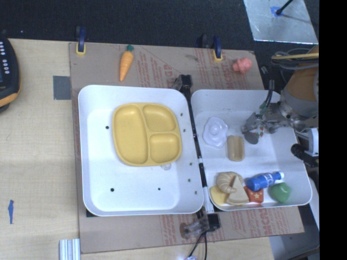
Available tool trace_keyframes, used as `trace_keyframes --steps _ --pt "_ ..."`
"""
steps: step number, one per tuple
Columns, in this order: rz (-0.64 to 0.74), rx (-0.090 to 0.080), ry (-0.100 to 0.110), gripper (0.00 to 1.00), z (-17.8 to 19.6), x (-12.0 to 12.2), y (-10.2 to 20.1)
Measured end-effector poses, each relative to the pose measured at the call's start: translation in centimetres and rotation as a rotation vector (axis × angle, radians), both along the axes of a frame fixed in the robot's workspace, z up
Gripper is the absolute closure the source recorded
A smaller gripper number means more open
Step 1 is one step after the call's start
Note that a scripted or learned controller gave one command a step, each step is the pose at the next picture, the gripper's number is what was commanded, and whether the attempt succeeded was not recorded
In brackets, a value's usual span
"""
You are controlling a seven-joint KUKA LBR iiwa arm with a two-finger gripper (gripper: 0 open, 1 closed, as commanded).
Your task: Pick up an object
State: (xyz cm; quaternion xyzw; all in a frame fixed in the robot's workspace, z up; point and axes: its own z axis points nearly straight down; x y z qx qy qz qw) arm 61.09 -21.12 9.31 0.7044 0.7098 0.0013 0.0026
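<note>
The right bin [282, 155] holds several objects. A clear plastic piece [215, 131] lies at its left, with a tan block [235, 148] just beside it. Along the front wall sit a croissant-like bread piece [227, 184], a blue bottle [264, 180], a small red item [255, 196] and a green ball-like item [280, 192]. My gripper [253, 130] hangs low over the upper middle of this bin, right of the clear piece and above-right of the tan block. I see nothing held in it.
The left bin [97, 161] carries a yellow divided plate [146, 133]. A toy carrot [126, 64] and a pink item [242, 65] lie on the board behind the bins. The arm [298, 99] enters over the right bin's right wall.
</note>
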Motion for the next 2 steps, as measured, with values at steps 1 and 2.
trace_keyframes --steps 1,2 --pt "0.004 0.000 0.008 1.00 1.05 -0.31 -0.08" --pt "0.005 0.001 0.010 0.00 0.99 -0.34 -0.06"
